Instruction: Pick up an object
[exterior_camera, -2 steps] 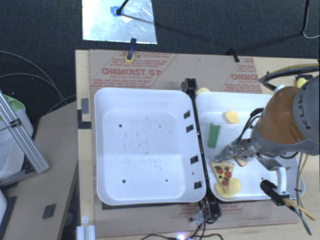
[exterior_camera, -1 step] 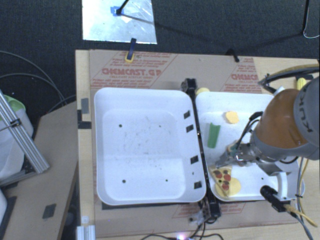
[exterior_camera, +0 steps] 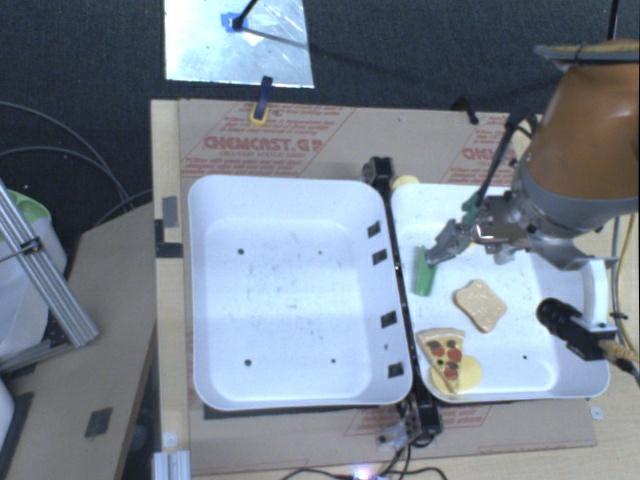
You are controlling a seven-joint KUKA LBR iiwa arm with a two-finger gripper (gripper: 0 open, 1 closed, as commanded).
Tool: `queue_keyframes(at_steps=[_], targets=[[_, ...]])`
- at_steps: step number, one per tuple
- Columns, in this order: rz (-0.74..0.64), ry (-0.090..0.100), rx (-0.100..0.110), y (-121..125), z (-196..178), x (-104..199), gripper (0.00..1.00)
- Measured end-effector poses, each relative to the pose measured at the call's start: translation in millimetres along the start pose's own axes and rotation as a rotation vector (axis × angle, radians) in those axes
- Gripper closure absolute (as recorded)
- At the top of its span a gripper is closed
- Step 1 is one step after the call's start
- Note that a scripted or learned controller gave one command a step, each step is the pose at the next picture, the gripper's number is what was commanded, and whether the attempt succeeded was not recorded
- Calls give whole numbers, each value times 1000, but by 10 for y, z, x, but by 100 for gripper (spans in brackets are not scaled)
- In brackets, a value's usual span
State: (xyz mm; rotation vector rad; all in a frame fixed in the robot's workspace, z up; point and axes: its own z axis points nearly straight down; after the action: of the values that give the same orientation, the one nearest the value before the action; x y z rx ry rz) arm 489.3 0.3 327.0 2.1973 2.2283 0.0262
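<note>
The right bin (exterior_camera: 520,368) holds three things. A small green stick (exterior_camera: 424,272) lies near its left wall. To the right of the stick is a tan slice of toast (exterior_camera: 481,306), and a pizza slice (exterior_camera: 448,358) with red dots sits at the front left corner. My gripper (exterior_camera: 441,249) reaches in from the right and hangs just above and to the right of the green stick's upper end. Nothing is visibly held in it.
The left bin (exterior_camera: 290,293) is beside the right one, with a black divider strip (exterior_camera: 398,278) between them. A pale yellow knob (exterior_camera: 405,182) and a black clip (exterior_camera: 378,168) sit at the far end of the divider. Cardboard lies under both bins.
</note>
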Motion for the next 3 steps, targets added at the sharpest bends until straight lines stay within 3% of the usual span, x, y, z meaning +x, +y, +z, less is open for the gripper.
queue_keyframes(at_steps=[1, 2, 3], targets=[[5, -2, 32, -68, 1318, 636, 0], [5, -2, 19, 345, 2492, 1337, 0], [7, 3, 0, 602, -508, 1582, 0]])
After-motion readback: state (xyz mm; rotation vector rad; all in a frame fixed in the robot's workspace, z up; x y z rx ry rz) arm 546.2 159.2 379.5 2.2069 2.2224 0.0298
